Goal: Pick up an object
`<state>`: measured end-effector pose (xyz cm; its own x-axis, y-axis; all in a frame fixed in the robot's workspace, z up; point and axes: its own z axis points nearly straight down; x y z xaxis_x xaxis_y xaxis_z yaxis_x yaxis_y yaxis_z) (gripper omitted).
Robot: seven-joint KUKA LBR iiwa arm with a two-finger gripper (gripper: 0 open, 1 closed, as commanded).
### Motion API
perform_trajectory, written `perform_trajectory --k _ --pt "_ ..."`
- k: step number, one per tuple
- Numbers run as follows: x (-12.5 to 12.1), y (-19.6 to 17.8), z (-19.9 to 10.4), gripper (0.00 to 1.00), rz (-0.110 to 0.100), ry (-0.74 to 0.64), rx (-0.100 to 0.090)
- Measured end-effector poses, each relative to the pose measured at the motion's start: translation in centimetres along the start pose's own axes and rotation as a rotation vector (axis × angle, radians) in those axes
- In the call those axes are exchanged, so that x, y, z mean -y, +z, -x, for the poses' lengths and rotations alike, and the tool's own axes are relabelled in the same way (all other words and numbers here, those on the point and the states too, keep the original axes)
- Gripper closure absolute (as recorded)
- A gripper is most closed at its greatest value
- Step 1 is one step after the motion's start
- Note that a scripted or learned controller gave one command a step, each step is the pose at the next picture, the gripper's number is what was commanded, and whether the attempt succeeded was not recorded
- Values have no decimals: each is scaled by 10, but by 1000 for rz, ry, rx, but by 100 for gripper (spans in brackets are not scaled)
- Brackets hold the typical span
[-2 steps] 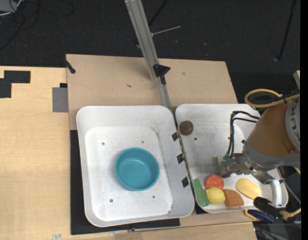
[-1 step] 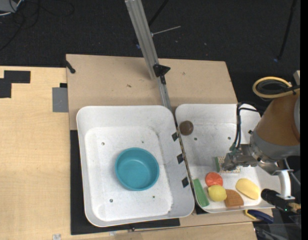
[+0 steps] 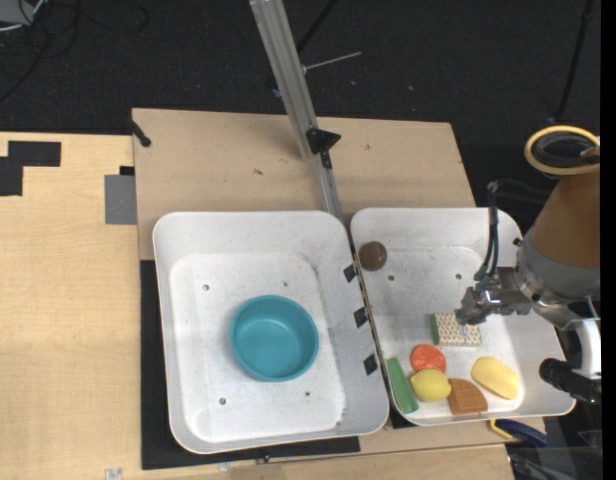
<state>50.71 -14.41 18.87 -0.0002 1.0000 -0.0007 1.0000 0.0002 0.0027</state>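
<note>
Dark floor with loose cables surrounds the worktop point(image 3: 78, 258), whose pale wood carries two shallow white bins side by side. You see the left bin point(image 3: 188, 258) holding a teal bowl point(image 3: 275, 337) near its middle, upright and well apart from the walls. A slanted metal rail point(image 3: 288, 68) runs down from the top toward the seam between the bins.

Look to the right bin point(image 3: 418, 238): a small brown ball point(image 3: 372, 256) sits near its upper left corner. Along the lower edge lie a green stick point(image 3: 401, 384), a red piece point(image 3: 427, 357) touching a yellow lemon-like piece point(image 3: 430, 385) below it, a brown wedge point(image 3: 467, 397) just beside that, and a yellow oblong piece point(image 3: 496, 376) further right. A speckled pale pad point(image 3: 456, 330) lies above them.

Your arm point(image 3: 573, 228) reaches in from the right, and the end effector point(image 3: 475, 304) sits just above the pad's upper right corner. You cannot tell from this angle whether it is spread or pressed together, and nothing shows between its tips.
</note>
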Motion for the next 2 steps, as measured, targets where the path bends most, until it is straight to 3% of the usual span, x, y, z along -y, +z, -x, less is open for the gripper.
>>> perform_trajectory --k 1,2 --pt "-1 -41 1 100 -1 1 0" --pt "-19 -49 -45 100 -3 -3 -1"
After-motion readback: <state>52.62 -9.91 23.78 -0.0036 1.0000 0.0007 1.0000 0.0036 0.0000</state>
